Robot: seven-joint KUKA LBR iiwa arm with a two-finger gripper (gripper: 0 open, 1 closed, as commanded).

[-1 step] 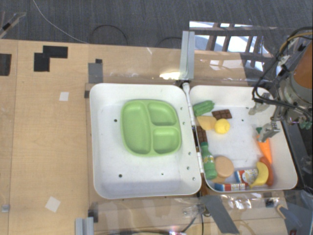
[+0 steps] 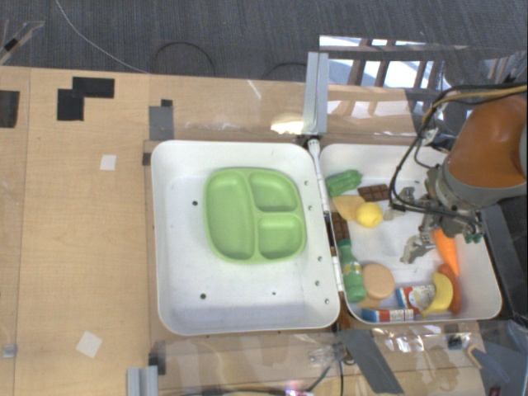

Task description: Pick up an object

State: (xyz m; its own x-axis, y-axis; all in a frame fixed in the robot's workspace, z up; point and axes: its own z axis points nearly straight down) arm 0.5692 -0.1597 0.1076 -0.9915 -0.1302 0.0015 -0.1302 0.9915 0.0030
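Observation:
My gripper [image 2: 419, 246] hangs over the right bin [image 2: 493, 304], above bare white floor near the bin's middle right. Its fingers stand slightly apart, open, with nothing between them. An orange carrot [image 2: 447, 256] lies just to its right and a banana [image 2: 444, 294] below that. To the left lie a yellow lemon [image 2: 369, 215], a cheese wedge [image 2: 349, 207], a chocolate bar [image 2: 374, 193] and a green pickle [image 2: 342, 180]. Lower left are a green bottle [image 2: 353, 275], a tan round bun [image 2: 379, 282] and a striped tube [image 2: 394, 312].
The left bin [image 2: 173, 304] holds a green divided plate [image 2: 253, 214]. A ridge between the bins [image 2: 324, 221] separates them. The arm's orange band [image 2: 492, 143] and cables overhang the right bin's far right corner.

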